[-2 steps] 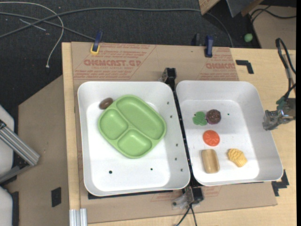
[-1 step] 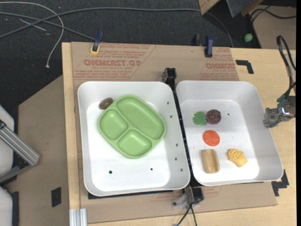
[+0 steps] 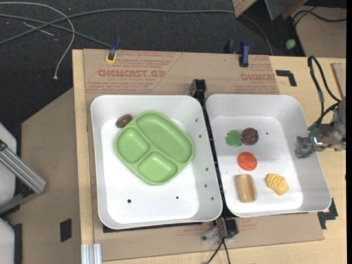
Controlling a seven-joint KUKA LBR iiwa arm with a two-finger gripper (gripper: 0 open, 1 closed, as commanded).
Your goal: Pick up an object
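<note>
The right bin [image 3: 286, 111] holds several small items: a green leafy piece [image 3: 234, 138], a dark brown round piece [image 3: 250, 136], a red-orange round piece [image 3: 247, 161], a tan loaf-shaped piece [image 3: 246, 187] and a yellow ridged piece [image 3: 277, 183]. My gripper [image 3: 306, 146] hangs over that bin's right rim, well to the right of the items and touching none of them. Nothing shows in its grasp. In the left bin [image 3: 110, 202] lies a green divided plate [image 3: 154, 146], with a small brown oval piece [image 3: 124, 120] beside its upper left edge.
Both bins sit on a cardboard sheet [image 3: 165, 70] held by two blue clamps [image 3: 114, 48] at the back. Cables [image 3: 319, 87] run near the arm at the right. A metal rail [image 3: 19, 166] stands at the far left.
</note>
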